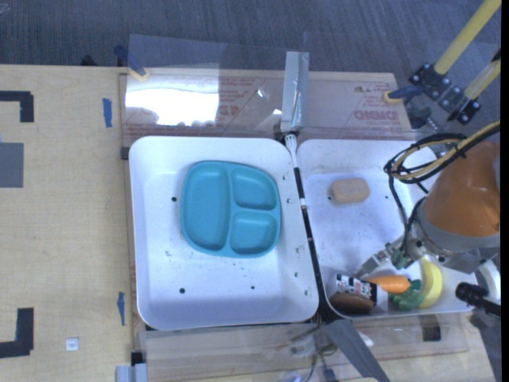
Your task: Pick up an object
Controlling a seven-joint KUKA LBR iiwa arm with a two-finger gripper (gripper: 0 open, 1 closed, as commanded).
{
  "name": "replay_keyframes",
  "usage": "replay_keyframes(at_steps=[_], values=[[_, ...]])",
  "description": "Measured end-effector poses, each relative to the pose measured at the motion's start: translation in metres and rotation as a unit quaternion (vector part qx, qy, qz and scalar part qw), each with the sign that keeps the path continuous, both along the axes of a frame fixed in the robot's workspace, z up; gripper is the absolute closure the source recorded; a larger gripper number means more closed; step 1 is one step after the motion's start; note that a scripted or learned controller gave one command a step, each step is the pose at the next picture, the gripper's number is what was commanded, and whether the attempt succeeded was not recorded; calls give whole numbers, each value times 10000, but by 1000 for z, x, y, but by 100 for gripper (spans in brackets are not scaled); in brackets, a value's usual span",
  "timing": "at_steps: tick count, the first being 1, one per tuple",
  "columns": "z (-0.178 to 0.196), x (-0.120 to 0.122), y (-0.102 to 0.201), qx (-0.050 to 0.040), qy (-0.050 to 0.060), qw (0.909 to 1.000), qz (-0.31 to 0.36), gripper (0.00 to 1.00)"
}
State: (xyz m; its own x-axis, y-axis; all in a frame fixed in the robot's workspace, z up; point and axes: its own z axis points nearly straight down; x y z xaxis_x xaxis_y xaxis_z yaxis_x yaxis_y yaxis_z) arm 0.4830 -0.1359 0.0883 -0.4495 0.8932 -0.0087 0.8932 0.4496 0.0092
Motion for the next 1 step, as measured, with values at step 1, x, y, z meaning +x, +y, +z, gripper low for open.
replay_keyframes(at_steps=[1], values=[[12, 2, 0, -1, -32, 10000, -4, 100]])
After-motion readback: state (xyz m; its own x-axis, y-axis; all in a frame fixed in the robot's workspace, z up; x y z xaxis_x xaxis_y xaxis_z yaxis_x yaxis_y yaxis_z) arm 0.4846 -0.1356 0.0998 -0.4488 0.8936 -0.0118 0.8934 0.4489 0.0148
